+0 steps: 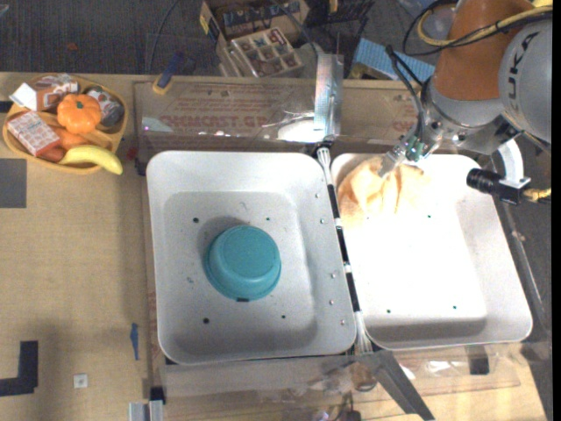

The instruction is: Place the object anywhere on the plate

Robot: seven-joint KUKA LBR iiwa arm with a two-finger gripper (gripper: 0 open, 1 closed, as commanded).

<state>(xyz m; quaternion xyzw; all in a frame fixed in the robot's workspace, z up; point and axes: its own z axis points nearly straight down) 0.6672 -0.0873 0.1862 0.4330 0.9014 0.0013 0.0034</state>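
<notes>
The grey arm (517, 55) comes in from the top right, with its orange band (478, 38) high up and its wrist bent down over the back of the right bin (456, 323). At the end of the arm, the tool (412, 150) points down and to the left, near the back left corner of that bin. Right under the tool lies a pale orange, washed-out thing (372, 191), soft in outline; it may be a floppy object or toy, but the bright light there makes it hard to say. It sits on the floor of the right bin, close to the wall between the two bins. The tool's tip looks as if it is at the top edge of this thing, maybe touching it. I cannot tell how the tool's grip is set, because the tip is small and blurry. In the left bin (175, 182) a round teal plate (244, 261) lies near the middle, well apart from the pale thing, with the bin walls between them. On the bench (70, 279) at the far left sits a basket (17, 139) with a toy pumpkin (79, 112) and a banana (92, 157).
</notes>
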